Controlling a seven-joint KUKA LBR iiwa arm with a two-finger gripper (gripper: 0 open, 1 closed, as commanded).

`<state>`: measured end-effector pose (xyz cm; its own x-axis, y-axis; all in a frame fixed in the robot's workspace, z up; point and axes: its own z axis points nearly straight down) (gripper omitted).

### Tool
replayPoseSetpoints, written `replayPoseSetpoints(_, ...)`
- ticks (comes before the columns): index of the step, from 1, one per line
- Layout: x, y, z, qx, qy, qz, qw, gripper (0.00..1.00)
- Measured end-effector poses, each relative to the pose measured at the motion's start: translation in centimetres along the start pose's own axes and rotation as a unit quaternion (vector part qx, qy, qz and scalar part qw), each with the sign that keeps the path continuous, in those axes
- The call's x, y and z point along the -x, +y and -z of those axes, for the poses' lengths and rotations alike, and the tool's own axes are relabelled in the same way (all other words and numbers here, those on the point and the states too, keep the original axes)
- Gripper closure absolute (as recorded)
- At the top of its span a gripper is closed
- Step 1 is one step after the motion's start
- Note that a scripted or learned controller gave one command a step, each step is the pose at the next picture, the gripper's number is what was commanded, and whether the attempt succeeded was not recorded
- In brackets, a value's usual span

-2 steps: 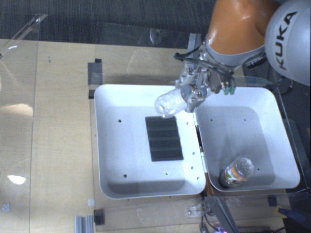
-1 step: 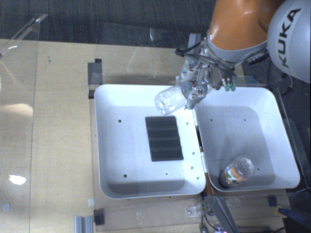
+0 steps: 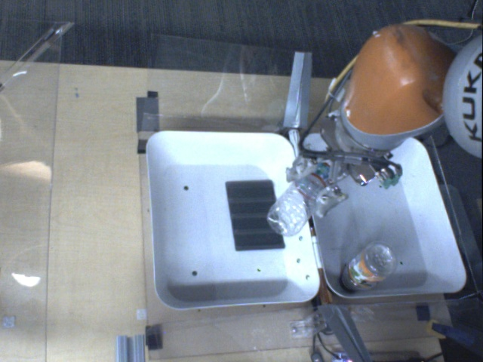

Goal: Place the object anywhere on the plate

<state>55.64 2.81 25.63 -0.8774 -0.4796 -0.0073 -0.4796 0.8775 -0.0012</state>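
Plate first, since it lies furthest left: the dark ribbed plate (image 3: 252, 214) sits flat near the middle of the left bin (image 3: 173, 202), and its left and middle parts are bare. At its right edge a clear plastic bottle (image 3: 290, 211) hangs tilted, its lower end overlapping the plate's right side in this slanted view. I cannot tell whether it touches the plate or is a little above it.

Moving right, the bottle's upper end runs up into my claw (image 3: 317, 183), which sits over the wall between the two bins. The bottle looks to be pinched between my fingers, though the clear plastic and the clutter of metal and cables there make the grip hard to read exactly. My wrist with its orange band (image 3: 392, 74) is above the upper part of the right bin (image 3: 430, 232).

Further right and lower, a second bottle (image 3: 368, 266), clear with a coloured label, lies in the right bin's near corner, well apart from me.

By my judgement the task is most of the way through: the object is carried over to the left bin and is at the plate's edge. What is left is to bring it a little more over the plate, lower it, let go, and see it rest there. As it lies on the very edge, it could roll off onto the bin floor when I release.
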Motion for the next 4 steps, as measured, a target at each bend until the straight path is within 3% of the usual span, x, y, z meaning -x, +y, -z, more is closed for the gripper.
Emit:
replayPoseSetpoints(1,0.0,0.0,0.0,0.000,0.000,0.000,1.0000,0.00)
replayPoseSetpoints(2,4.6,7.5,-15.9,0.000,-0.005,0.080,0.9968,0.00)
replayPoseSetpoints(3,0.4,0.1,-7.0,0.000,-0.001,0.192,0.9813,0.00)
replayPoseSetpoints(4,3.1,-5.3,-5.8,0.000,-0.001,0.317,0.9483,0.00)
